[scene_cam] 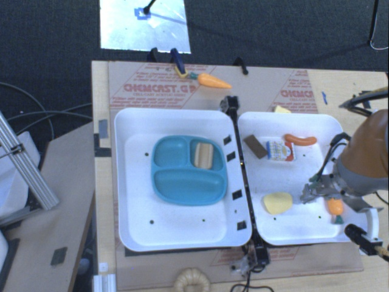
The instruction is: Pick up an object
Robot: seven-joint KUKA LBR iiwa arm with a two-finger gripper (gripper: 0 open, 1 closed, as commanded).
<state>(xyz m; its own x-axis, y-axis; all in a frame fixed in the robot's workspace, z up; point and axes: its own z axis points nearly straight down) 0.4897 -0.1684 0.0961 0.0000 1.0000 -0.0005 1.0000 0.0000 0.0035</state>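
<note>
At the near edge of the bench (73,163) lies a pale braided ring (193,280), partly cut off by the frame, with a clump of dark cables (252,261) beside it at the seam between the two bins.

In the right bin (292,233) the arm (368,157) comes in from the right, and its hand (310,193) is low over the bin floor near the right-hand wall. The fingers are small and dark against the white, and whether they are spread or closed cannot be told from here; nothing is seen between them. Just to the left of the hand, apart from it, lies a flat yellow piece (278,203) — perhaps a toy chip or slice of cheese. Just behind the hand on its right sits a small orange toy (335,207) with a green tip, close to the wrist.

Farther back in the same bin are a small white carton with a coloured label (279,149), a brown block (255,146) touching its left end, and a toy hot dog sausage (300,140) just above it. A pale yellow bit (282,109) peeks over the bin's far rim.

The left bin (137,224) holds a blue divided plate (182,181), and a tan slice like toast (203,156) lies in its upper right compartment.

Beyond the bins, on the printed board (152,84), rests a toy carrot (209,81) — next to a blue clip (178,61). Farthest back lies a shiny square sheet (144,17) on the dark floor.
</note>
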